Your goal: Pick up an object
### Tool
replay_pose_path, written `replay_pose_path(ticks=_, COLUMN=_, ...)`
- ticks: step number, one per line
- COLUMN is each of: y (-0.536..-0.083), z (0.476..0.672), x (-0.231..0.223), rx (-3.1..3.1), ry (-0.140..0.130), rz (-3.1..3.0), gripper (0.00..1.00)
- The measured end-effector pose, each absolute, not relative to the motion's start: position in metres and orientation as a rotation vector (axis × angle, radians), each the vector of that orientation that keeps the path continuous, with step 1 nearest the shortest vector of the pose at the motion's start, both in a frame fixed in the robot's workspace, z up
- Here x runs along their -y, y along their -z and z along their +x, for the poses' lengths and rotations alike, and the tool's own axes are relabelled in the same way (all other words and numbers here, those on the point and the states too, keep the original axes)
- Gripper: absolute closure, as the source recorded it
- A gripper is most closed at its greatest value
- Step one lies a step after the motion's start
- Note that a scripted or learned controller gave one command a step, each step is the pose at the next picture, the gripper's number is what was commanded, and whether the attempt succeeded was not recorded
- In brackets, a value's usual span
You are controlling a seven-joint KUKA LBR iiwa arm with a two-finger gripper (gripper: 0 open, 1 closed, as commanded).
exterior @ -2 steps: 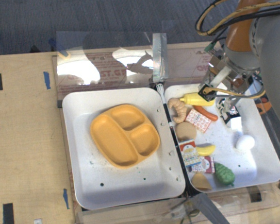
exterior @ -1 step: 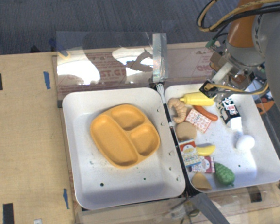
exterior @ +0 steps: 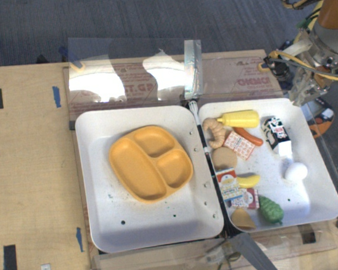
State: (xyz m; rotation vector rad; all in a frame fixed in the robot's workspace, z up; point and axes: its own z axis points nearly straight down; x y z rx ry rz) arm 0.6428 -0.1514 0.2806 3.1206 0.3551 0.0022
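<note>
The left bin (exterior: pixel 95 167) carried only an orange divided plate (exterior: pixel 151 162), lying flat near its middle. Right of the plate, the right bin (exterior: pixel 319 171) held the loose pickables, apparently heaped there for grabbing: a yellow bottle (exterior: pixel 239 119), a cow figure (exterior: pixel 275 130), a white ball (exterior: pixel 295 171) and a green lump (exterior: pixel 271 209). Further right, above that bin's far corner, hung the gripper (exterior: pixel 311 89), clear of everything; how wide it stood I could not tell.

Divided plate (exterior: pixel 151 162) in left bin (exterior: pixel 100 225); toys in right bin (exterior: pixel 323 188).
</note>
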Motion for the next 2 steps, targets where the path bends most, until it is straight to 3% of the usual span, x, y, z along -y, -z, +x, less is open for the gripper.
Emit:
replay_pose_path(ticks=1, y=-0.279, z=0.643, x=0.149, rx=-0.359, ry=0.002, rz=3.122, gripper=0.00)
replay_pose_path(ticks=2, y=-0.262, z=0.500, x=0.090, rx=-0.936, ry=0.006, rz=3.004, gripper=0.00)
